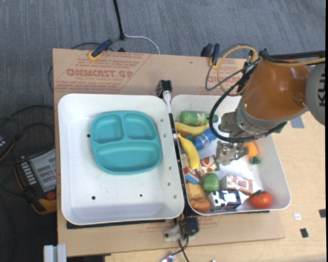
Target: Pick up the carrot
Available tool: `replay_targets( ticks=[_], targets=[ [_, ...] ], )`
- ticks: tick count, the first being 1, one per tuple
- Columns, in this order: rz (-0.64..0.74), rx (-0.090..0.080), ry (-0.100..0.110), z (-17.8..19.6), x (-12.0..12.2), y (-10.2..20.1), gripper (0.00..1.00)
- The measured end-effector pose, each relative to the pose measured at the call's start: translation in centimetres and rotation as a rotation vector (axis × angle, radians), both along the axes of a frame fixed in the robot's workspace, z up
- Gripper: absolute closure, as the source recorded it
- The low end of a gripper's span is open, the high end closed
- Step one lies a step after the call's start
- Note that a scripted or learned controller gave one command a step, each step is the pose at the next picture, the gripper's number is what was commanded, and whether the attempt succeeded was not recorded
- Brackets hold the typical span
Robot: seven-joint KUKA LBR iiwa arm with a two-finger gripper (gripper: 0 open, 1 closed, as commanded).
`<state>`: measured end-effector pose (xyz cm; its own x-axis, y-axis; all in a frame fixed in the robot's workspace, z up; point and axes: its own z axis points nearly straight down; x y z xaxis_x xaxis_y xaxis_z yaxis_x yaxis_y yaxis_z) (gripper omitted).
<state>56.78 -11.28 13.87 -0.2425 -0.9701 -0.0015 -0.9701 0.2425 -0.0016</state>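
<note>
I see the carrot point(252, 149), a small orange piece with a green tip, just right of my gripper point(228, 153); its grasp state I cannot tell.

carrot point(252, 148): mostly hidden behind the gripper point(229, 153) | arm point(273, 94): cut off at right edge

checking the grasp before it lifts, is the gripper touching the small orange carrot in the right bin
Cannot tell. In the camera view the gripper sits right beside the small orange carrot, but the wrist hides where they would meet.
</note>
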Motion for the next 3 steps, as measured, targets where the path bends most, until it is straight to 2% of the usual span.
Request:
replay_targets(
  ticks=[1,2,3],
  targets=[
    [0.062,0.000,-0.001,2.6,1.9,-8.5,1.00],
    [0.064,0.001,-0.001,2.6,1.9,-8.4,0.00],
    [0.053,0.006,-0.004,-4.3,5.9,-9.7,0.00]
  ],
)
